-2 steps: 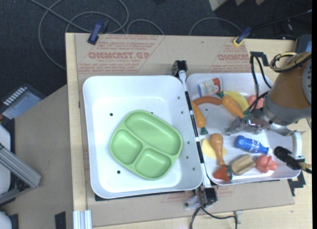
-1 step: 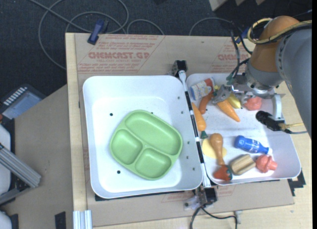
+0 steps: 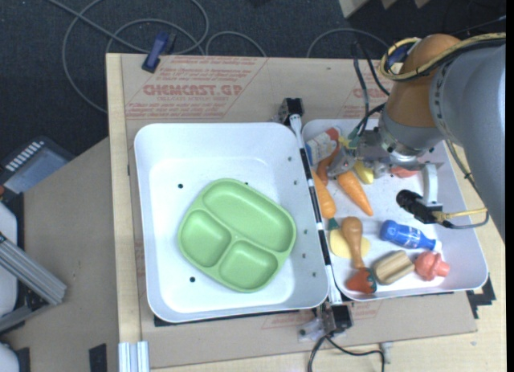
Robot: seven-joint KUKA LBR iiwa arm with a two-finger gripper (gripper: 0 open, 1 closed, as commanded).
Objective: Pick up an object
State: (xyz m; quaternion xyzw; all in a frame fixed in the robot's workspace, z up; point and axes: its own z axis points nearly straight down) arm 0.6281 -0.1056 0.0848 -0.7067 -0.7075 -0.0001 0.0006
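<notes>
The desk is topped with brown board printed in red. A small blue thing lies at its far left corner.

The left bin holds a green plate with three compartments. It lies flat, a little toward the near side, and its compartments are bare.

A black clip sits at the far end of the seam between the bins.

The right bin holds all the loose things to pick from. A thin carrot lies along its left wall, with a small carton at its far end. Just right of these a thicker carrot points toward the near right, and a yellow piece touches its far end. Nearer the camera a brown drumstick lies across a pale yellow piece, with a red thing at the near wall. To their right lie a tan roll, a blue bottle on its side, and a pink thing touching the roll.

The arm reaches in from the right over the far half of this bin. Its jaws are low above the thick carrot's far end and the yellow piece. The wrist hides them, so I cannot tell whether they are spread or pressed together, or whether they pinch anything.
</notes>
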